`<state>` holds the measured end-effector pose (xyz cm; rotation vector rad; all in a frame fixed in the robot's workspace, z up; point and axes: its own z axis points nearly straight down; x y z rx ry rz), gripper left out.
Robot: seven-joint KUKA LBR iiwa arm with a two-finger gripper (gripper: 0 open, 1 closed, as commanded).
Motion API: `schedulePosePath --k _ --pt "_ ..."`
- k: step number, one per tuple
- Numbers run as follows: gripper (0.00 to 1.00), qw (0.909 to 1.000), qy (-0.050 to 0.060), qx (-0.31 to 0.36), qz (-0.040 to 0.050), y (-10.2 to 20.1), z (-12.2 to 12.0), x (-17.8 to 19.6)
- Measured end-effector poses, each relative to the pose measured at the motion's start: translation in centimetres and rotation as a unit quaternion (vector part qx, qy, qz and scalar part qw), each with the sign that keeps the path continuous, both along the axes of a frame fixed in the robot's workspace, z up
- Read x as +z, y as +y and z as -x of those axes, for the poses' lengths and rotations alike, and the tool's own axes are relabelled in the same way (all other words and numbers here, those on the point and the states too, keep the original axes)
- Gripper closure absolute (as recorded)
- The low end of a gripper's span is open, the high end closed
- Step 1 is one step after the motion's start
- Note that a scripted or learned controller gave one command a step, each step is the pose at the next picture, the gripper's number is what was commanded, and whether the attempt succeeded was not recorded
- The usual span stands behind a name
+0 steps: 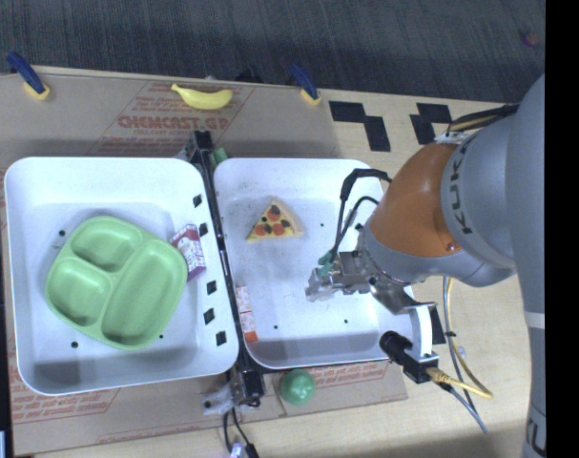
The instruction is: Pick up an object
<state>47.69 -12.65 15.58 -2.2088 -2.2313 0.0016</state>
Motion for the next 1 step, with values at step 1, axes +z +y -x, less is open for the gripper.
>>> schedulePosePath --k 1 --pt "1.00 1.0000 -0.001 -0.003 0.0005 -4.51 0.03 2.75"
